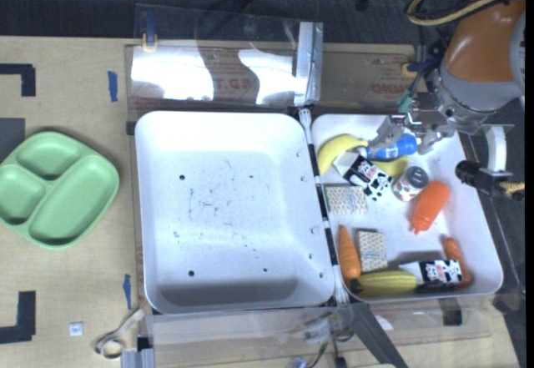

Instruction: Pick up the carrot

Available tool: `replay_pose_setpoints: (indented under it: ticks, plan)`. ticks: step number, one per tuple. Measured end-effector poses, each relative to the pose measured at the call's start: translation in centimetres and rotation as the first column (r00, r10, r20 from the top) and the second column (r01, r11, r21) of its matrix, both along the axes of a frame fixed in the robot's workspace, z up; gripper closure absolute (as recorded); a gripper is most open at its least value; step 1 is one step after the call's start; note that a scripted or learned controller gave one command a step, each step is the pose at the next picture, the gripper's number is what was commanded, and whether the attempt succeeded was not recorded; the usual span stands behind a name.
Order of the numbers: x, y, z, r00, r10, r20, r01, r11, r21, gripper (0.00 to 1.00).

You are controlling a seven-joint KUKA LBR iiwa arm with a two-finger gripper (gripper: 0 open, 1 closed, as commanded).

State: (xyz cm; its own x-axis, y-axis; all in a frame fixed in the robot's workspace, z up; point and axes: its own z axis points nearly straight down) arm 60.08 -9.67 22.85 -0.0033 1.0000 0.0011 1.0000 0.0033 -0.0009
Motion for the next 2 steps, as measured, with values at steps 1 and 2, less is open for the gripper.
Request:
replay_pose_setpoints:
  ticks: [1,2]
  plan:
    - [0.0,0.0,0.0,1.0,0.0,0.0,0.0,1.0,0.0,0.0]
    - [0.0,0.0,0.0,1.0,0.0,0.0,0.0,1.0,0.0,0.0]
